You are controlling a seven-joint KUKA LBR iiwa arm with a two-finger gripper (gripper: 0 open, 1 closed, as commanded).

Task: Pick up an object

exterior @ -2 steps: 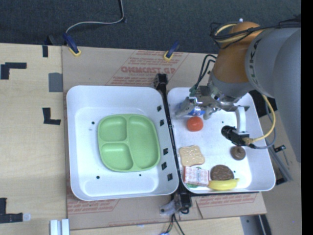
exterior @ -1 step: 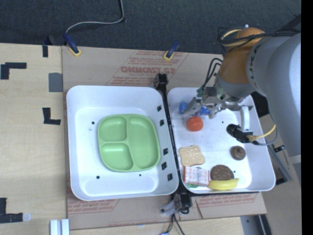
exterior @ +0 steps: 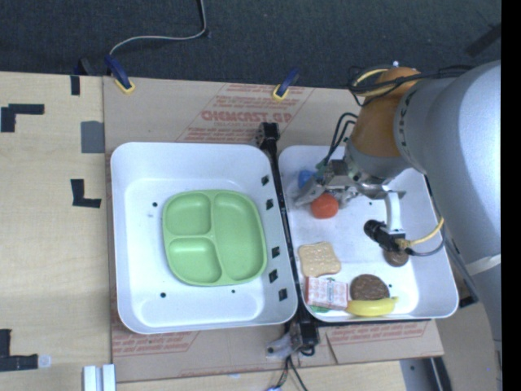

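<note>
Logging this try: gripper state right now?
Gripper: low in the right bin, right at the red-orange ball. Open or shut cannot be told, nor any hold on the ball.

A grey robot arm with an orange band reaches from the right over the right-hand shallow white bin, its pincer low beside a small round red-orange object. Near the bin's front lie a slice of toy bread, a red-and-white packet, a brown disc and a yellow banana. The left-hand white bin holds a green three-compartment plastic tray on the cardboard-covered counter.
</note>
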